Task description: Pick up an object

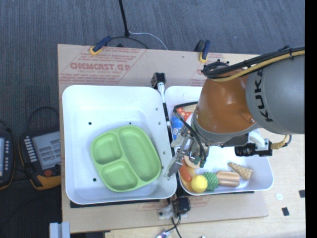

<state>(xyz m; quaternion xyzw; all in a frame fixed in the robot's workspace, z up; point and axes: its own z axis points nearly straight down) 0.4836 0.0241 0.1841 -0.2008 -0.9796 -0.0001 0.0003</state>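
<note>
The gripper (182,158) is lowered, fingers spread with nothing between them, over the toy food (208,178) heaped in the right bin's (262,180) near-left corner (presumably for grasping).

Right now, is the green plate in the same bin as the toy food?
No, the green divided plate lies in the left bin; the toy food is in the right bin.

The arm (282,95) is thick and grey, lettered "KUKA" in black, with a wide orange band (223,105) above the wrist — black and yellow cables (247,63) run along it.
</note>
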